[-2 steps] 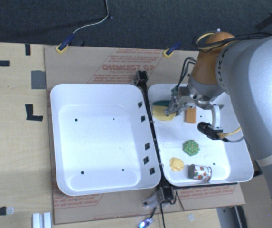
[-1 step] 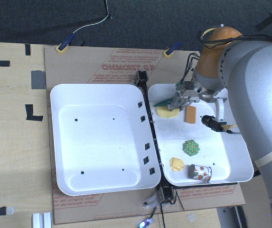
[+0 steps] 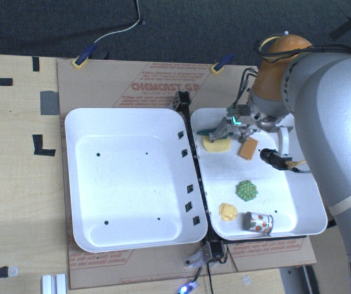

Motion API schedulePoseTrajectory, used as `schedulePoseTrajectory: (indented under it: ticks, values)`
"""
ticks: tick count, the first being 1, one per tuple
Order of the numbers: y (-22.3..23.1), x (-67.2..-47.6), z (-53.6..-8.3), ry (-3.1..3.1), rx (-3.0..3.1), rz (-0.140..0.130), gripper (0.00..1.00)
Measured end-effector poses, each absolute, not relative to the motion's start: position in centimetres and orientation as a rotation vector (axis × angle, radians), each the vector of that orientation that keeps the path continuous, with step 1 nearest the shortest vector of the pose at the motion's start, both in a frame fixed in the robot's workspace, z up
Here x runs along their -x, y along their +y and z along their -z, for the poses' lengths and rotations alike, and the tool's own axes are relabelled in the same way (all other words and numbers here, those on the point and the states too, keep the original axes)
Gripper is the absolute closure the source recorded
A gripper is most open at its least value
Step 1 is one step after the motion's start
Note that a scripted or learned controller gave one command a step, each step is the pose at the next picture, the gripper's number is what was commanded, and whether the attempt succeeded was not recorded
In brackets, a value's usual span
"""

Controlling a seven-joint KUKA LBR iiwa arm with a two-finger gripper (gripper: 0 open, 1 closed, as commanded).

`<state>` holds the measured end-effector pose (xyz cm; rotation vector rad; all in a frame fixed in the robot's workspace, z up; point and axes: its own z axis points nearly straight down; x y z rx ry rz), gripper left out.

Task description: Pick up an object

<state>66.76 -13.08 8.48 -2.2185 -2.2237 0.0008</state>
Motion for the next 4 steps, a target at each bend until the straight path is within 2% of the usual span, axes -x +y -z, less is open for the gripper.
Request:
schedulePoseTrajectory:
  ticks: [1,2,3,4]
  values:
    - [-15.7,-63.1,-8.5,-2.221,2.224,-0.002,0.00]
    - [-18.8,-56.1,-8.6,-2.219,2.226,-0.002,0.00]
    - [-18.6,-56.4,-9.6,-2.224,2.223,-0.001,1.00]
    - [-11.9,-60.3,-12.8,-2.232,2.213,0.006,1.00]
